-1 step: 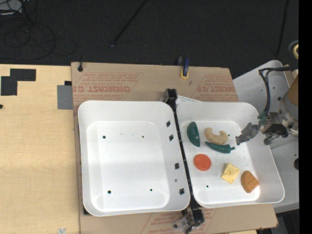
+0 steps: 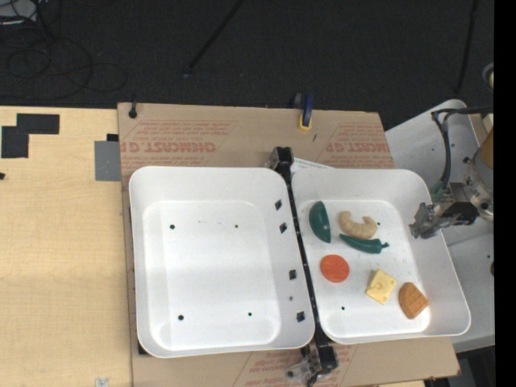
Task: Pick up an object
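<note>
At right of frame, my gripper (image 2: 423, 220) hovers over the right bin's (image 2: 439, 322) edge, grip state unreadable; I judge it staged above the clustered objects, the green pepper (image 2: 364, 244) nearest.

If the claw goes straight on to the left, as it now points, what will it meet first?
Probably the green pepper, perhaps with the tan curved piece just above it. The claw sits at the right bin's right wall, pointing left; its height over the bin is unclear.
</note>
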`<state>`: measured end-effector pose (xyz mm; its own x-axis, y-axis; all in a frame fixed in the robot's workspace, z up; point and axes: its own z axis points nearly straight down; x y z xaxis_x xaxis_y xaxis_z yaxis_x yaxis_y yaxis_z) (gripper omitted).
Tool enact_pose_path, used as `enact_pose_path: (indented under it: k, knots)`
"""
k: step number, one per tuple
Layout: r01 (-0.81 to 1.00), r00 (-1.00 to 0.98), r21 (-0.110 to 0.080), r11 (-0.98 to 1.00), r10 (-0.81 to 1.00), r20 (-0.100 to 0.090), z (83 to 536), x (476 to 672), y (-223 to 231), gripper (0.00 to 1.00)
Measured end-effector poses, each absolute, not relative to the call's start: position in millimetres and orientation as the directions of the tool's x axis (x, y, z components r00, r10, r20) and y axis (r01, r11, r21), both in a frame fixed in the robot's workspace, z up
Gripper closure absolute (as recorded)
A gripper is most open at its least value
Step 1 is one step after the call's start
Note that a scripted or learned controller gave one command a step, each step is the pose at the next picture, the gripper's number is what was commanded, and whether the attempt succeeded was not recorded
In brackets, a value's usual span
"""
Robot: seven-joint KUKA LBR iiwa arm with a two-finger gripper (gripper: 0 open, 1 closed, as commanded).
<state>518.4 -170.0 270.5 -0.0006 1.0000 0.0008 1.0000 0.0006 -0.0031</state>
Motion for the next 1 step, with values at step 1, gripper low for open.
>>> enact_pose_path:
  k: [1]
  knots:
    - [1.0, -0.003, -0.012, 0.003, 1.0, 0.005, 207.7, 475.8, -107.4, 1.0]
